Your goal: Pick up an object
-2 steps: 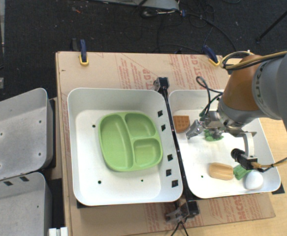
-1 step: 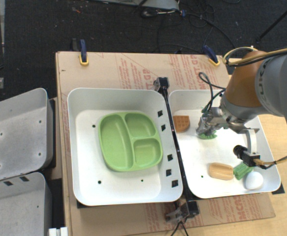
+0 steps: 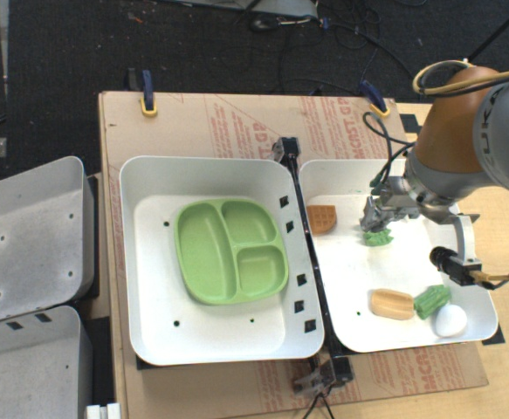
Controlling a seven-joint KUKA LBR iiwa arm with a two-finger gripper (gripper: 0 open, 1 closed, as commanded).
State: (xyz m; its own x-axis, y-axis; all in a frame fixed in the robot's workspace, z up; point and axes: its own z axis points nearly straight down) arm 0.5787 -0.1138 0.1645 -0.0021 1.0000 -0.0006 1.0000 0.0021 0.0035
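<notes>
You have two smooth white plastic bins (image 3: 141, 234) on a matt brown cardboard sheet (image 3: 237, 116). The green divided tray (image 3: 232, 251) looks like satin plastic. The arm's orange band (image 3: 450, 120) is glossy.

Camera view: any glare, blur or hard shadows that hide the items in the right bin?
Camera view: even light, focus sharp enough, no motion blur. Right bin floor is bright but not blown out; soft shadows only. The gripper sits over a small green item, partly covering it. The white egg has low contrast against the bin.
</notes>
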